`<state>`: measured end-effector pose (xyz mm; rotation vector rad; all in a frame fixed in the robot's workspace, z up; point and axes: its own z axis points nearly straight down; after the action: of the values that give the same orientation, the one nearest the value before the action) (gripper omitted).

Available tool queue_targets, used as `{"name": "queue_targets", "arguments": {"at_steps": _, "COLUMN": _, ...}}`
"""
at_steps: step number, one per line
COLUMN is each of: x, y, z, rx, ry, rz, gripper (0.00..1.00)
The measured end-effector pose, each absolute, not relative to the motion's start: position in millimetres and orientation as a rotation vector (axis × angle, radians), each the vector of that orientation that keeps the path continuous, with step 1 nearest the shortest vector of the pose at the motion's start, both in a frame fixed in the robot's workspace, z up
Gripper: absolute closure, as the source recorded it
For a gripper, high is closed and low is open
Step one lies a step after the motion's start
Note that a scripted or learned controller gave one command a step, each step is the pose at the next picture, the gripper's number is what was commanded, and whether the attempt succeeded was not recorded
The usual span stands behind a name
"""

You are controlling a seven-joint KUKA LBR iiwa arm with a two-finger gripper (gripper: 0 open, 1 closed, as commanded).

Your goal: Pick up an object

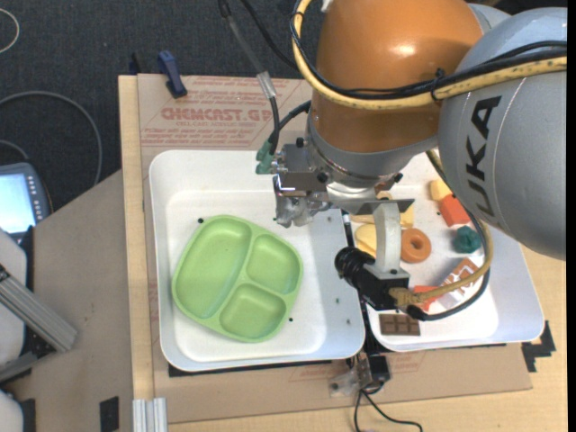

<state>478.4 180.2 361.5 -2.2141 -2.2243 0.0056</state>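
the green divided plate (238,279) lies flat in the left bin (171,187), toward that bin's near left corner, its three compartments bare. the arm (504,142) comes in from the right, its orange band (387,39) looming over the far edge of both bins. below the band the pincer (297,207) hangs over the left bin near its right wall, just beyond the plate's far right rim and apart from it; nothing shows between its tips, and whether it is released or clenched cannot be told from this slant. in the right bin (513,318) lie small toy foods: a yellow piece (367,238) by the left wall, an orange ring (415,244) just beside it, an orange piece (451,209) and a teal piece (466,238) further right, and a brown chocolate block (398,324) at the near edge.
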Motion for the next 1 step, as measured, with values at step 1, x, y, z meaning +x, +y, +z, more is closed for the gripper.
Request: {"name": "queue_targets", "arguments": {"at_steps": 1, "x": 479.3, "y": 178.4, "z": 373.3, "rx": -2.219, "ry": -2.224, "rz": 0.0, "gripper": 1.0}}
